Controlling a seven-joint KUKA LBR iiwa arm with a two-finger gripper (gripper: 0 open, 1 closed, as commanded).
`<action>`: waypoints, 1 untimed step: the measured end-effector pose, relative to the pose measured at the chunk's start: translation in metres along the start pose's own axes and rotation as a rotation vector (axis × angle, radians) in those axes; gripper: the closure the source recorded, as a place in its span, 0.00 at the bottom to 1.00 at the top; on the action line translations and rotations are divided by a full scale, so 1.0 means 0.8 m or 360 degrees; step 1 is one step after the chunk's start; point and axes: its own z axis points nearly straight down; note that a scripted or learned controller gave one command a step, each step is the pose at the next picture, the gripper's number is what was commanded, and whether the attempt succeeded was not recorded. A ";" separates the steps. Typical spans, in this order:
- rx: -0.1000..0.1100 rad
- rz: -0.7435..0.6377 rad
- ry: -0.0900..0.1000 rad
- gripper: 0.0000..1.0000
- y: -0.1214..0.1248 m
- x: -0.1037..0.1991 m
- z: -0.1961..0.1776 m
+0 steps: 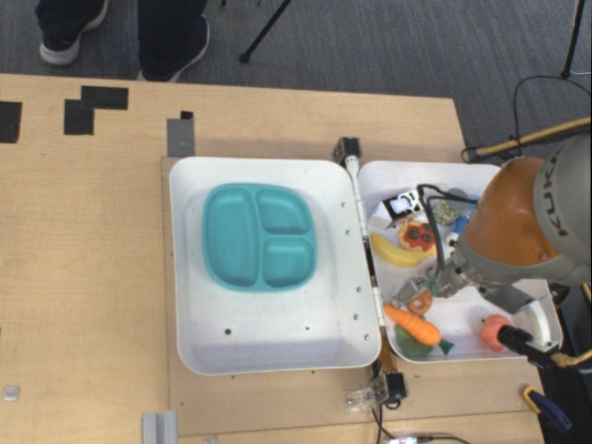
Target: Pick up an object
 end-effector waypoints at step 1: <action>0.0006 0.0230 0.0010 0.00 0.009 -0.007 0.000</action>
